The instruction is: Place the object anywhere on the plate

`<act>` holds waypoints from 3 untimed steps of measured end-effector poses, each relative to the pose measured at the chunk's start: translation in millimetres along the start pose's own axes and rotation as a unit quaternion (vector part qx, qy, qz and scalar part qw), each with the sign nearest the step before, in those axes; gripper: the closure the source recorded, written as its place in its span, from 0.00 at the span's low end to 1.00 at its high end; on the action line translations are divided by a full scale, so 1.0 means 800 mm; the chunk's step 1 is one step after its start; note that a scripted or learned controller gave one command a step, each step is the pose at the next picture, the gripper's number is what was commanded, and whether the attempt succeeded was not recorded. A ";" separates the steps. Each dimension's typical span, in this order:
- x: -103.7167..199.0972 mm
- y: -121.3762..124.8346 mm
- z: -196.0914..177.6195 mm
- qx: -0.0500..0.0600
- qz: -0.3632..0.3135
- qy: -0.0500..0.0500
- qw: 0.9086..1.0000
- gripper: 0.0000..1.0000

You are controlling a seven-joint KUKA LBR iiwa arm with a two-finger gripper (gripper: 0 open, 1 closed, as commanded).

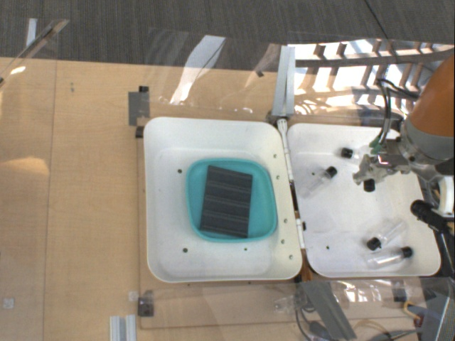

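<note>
Here the pincer [370, 172] hovers over the right bin [355, 261]; its grip state can't be told.

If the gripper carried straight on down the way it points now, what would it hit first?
Probably the right bin's white floor: the gripper hangs over a bare patch, between small black-capped vials. Depth is unclear from this slant.

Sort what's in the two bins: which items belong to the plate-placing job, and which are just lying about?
Job:
teal plate, left bin
dark ribbed block, already on the plate
gripper, over the right bin

Lying about:
clear black-capped vials and small black-capped pieces in the right bin
</note>
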State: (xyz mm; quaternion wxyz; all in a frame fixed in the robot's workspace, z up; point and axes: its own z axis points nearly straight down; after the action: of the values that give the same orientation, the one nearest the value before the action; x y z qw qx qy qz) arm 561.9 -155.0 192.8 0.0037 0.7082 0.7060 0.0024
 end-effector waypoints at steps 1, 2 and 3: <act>0.052 -0.039 0.055 0.002 -0.019 0.001 1.000 1.00; 0.140 0.020 0.003 0.000 -0.050 0.001 0.999 1.00; 0.214 0.044 0.008 0.000 -0.229 0.001 0.973 1.00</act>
State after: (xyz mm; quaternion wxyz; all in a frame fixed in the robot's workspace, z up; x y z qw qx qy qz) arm 597.3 16.2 186.0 0.0033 0.5278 0.8494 0.0025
